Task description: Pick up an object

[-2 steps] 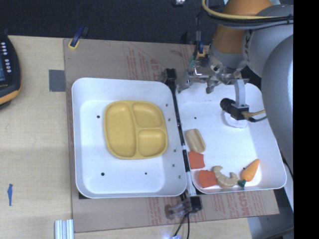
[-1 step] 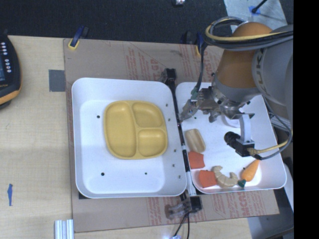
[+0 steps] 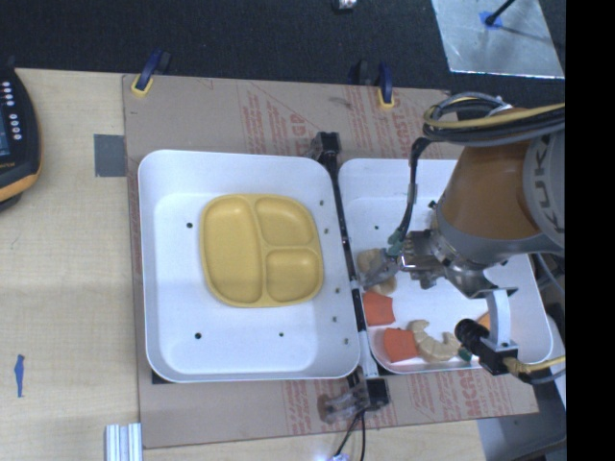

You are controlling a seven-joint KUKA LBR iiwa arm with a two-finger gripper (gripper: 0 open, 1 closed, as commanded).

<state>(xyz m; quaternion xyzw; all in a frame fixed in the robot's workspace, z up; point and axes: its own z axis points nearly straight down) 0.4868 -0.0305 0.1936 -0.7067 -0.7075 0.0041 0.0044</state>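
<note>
A robot lab: big grey arm [image 3: 500, 200] w/ orange band, two white bins [image 3: 163, 257] on a clamped board [image 3: 240, 104], control pad [image 3: 14, 133] at the bench edge.

Glossy white plastic bins [image 3: 163, 257], matt yellow plastic tray [image 3: 259, 250]

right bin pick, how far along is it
Done: the arm has reached into the right bin, with the gripper low over a tan piece near its left wall. In hand: nothing visibly lifted. Left: grasping and raising an item; the orange blocks and curved tan piece lie untouched.
</note>
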